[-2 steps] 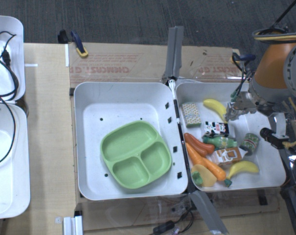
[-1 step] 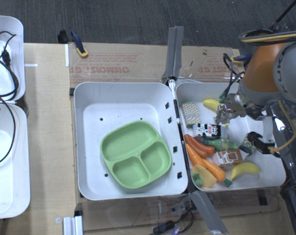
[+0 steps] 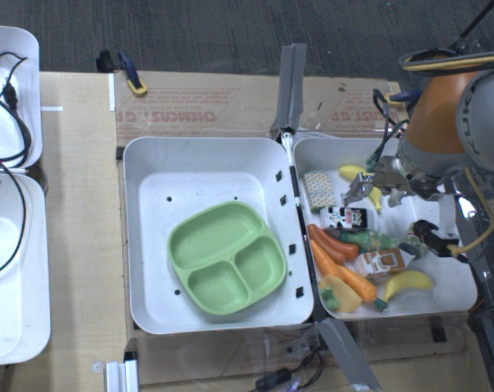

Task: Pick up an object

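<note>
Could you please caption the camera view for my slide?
Grey arm's tool hovers over toy food in right white bin; green divided plastic plate in left bin.

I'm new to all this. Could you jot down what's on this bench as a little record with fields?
left bin: holds a green divided plate
right bin: toy food, including a banana, a carrot and a hot dog
arm: grey and orange, reaching in over the right bin
gripper: above the bin's far end, near a yellow item
holding anything: cannot tell
</note>
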Controlling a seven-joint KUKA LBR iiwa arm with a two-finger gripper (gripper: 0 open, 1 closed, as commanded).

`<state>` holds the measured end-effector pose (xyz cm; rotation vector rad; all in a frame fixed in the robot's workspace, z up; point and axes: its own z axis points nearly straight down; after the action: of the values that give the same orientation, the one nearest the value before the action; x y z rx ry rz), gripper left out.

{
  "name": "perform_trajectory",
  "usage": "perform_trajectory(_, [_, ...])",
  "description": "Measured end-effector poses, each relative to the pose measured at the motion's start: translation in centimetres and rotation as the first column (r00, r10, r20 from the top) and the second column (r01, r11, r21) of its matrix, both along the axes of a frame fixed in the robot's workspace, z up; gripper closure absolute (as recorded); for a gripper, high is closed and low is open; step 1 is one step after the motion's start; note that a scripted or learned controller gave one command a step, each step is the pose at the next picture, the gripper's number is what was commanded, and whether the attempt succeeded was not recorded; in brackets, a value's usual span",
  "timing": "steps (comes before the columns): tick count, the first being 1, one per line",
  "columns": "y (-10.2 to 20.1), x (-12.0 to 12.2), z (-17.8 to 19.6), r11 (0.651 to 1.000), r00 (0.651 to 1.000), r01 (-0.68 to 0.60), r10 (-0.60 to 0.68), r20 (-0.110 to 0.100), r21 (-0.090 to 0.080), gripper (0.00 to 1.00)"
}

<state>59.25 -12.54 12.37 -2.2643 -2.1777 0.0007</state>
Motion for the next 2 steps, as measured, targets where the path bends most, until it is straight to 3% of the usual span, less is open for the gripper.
perform_trajectory(1, [0.2, 0.8, -0.9, 0.999, 0.999, -0.039, 0.039, 0.001, -0.001, 0.0])
perform_trajectory(2, [-2.0, 4.6, -3.2, 0.999, 0.999, -0.034, 0.034, 0.0, -0.001, 0.0])
